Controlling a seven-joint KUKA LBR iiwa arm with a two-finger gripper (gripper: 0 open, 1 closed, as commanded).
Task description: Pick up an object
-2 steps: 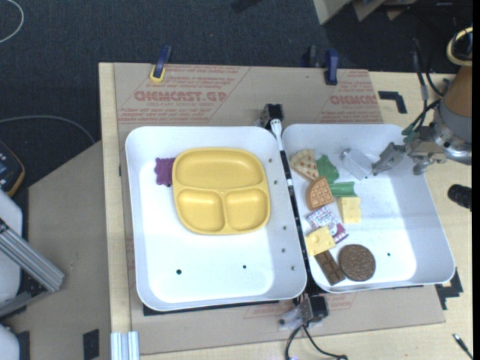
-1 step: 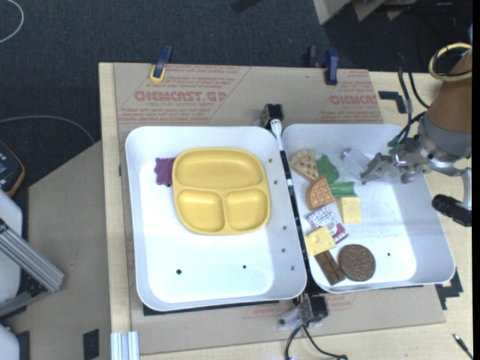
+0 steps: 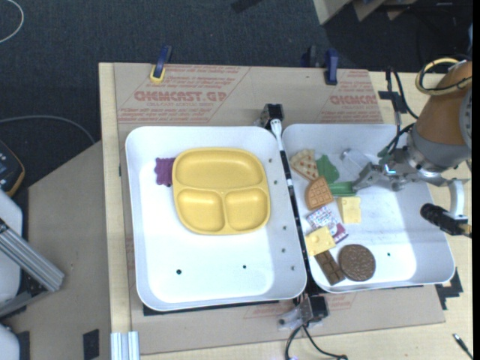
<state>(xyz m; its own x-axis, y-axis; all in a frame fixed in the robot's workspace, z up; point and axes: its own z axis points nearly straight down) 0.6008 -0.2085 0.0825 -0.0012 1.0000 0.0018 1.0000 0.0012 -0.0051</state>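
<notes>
Board [image 3: 180,88]: we read red "CHEMCAST GP".
Arm [image 3: 439,122]: we see it reach from the right, low over the right bin [image 3: 397,276].
Gripper [image 3: 371,175]: we cannot tell if it grips.

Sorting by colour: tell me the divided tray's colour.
Yellow; the divided tray shows plainly in the camera view, left bin.

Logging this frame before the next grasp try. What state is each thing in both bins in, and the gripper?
Yellow divided plate: upright in left bin, compartments bare.
Purple piece: flat, tucked against the plate's left edge.
Waffle pieces: lying flat in right bin.
Green piece: lying beside the waffles.
Yellow blocks: flat, loose.
Round brown cookie: flat, near front wall.
Gripper: low over right bin, holding nothing.
</notes>
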